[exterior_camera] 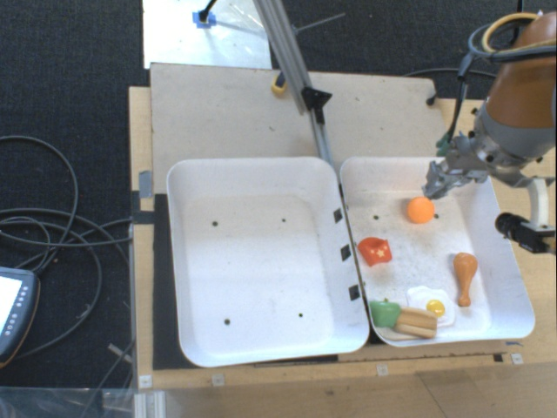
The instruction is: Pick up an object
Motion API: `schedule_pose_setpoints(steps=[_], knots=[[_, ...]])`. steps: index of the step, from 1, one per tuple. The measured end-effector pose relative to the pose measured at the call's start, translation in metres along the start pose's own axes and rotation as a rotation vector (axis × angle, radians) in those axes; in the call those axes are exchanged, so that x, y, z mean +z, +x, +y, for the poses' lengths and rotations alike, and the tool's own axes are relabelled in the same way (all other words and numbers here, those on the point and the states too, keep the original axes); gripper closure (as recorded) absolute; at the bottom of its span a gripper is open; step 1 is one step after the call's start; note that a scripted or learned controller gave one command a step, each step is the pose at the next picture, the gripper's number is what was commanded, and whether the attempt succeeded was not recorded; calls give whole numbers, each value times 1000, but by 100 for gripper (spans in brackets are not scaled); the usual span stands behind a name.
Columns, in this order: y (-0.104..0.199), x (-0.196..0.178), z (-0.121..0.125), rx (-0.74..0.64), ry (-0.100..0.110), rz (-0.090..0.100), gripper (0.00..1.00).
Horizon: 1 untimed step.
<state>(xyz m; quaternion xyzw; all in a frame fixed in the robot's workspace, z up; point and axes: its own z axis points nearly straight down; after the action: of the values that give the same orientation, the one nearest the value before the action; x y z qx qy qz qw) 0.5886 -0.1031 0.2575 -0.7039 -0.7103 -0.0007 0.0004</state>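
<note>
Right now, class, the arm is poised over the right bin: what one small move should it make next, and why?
Probably a short shift toward the orange ball, then straight down. The gripper hangs just above and to the right of the ball, near the right bin's far wall. The ball lies apart from the red pepper and the drumstick, so it seems the nearest uncrowded target.

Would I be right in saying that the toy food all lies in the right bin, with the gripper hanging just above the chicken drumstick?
Not quite. The camera view shows the gripper just above the orange ball, not the chicken drumstick, which lies nearer the front of the bin. The rest holds: the toy food all lies in the right bin.
</note>
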Motion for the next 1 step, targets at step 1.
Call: schedule_pose_setpoints(steps=[1], knots=[[58, -4, -8, -2, -1, 1, 100]])
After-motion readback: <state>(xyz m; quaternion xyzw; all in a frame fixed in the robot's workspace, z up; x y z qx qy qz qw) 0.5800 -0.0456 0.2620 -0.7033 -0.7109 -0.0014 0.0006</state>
